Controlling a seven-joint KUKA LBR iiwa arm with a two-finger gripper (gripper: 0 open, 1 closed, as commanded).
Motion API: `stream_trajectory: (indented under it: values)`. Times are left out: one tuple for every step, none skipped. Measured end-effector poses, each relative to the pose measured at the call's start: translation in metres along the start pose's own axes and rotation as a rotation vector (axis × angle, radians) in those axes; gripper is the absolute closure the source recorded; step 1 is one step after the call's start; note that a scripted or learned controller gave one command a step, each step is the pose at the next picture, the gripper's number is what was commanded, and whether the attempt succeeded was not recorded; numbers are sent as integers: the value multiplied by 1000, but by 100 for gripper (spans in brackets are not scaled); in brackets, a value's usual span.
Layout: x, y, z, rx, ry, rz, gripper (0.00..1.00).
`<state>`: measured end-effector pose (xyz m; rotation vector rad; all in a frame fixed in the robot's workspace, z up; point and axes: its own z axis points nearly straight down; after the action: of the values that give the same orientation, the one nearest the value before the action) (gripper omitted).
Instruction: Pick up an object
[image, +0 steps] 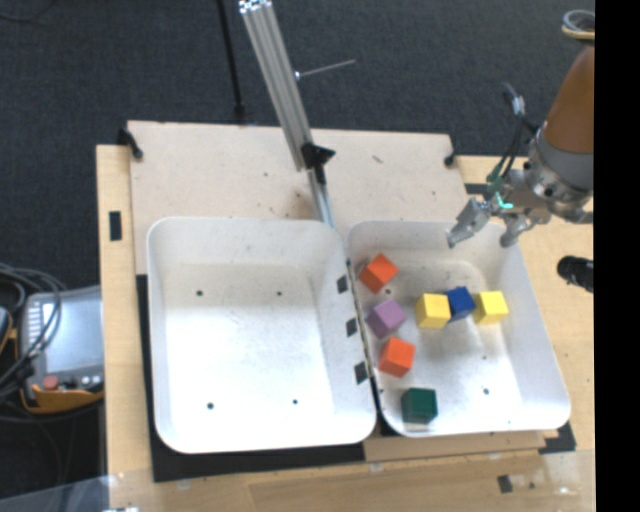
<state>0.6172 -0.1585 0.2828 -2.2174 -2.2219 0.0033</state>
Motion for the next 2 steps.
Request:
stream_trajectory:
  values:
    - [0,1,-3,-4,-2,-1,0]
    - [4,5,42,0,-2,-3,0]
